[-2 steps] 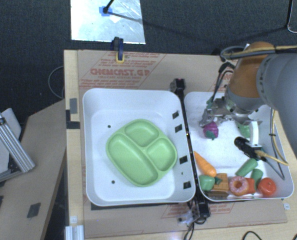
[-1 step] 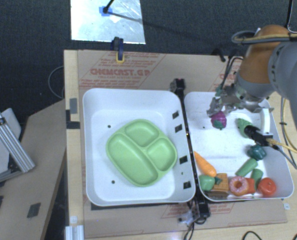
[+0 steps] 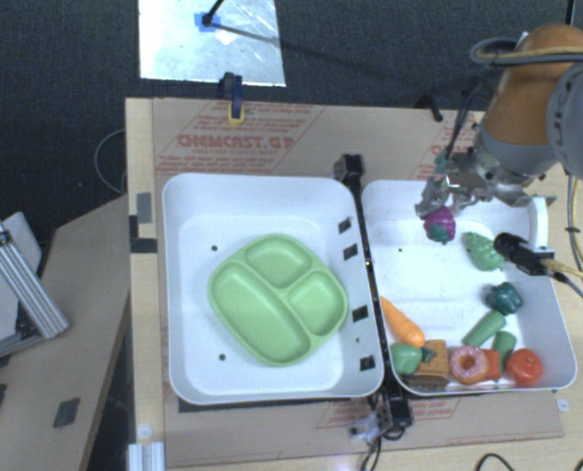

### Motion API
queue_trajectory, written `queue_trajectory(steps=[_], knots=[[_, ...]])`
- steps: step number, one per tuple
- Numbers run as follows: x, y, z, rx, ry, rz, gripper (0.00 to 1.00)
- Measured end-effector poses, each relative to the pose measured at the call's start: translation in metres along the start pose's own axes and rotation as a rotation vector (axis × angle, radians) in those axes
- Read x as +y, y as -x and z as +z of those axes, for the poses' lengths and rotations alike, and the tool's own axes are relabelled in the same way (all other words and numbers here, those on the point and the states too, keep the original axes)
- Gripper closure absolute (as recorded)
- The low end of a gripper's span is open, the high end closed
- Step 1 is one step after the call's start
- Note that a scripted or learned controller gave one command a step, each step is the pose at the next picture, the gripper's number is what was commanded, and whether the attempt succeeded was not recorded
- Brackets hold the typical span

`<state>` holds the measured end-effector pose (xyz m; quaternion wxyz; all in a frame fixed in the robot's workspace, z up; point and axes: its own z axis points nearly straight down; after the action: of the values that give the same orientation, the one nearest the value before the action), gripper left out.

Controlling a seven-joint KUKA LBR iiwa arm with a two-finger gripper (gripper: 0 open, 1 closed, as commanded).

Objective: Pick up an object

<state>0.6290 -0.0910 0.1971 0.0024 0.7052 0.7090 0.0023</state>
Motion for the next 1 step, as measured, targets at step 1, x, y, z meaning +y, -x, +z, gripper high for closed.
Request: queue_trajectory(steps=[1], knots=[[0.0015,-0.0001,-0.0295,0.0,-0.002,-0.001,1.0]])
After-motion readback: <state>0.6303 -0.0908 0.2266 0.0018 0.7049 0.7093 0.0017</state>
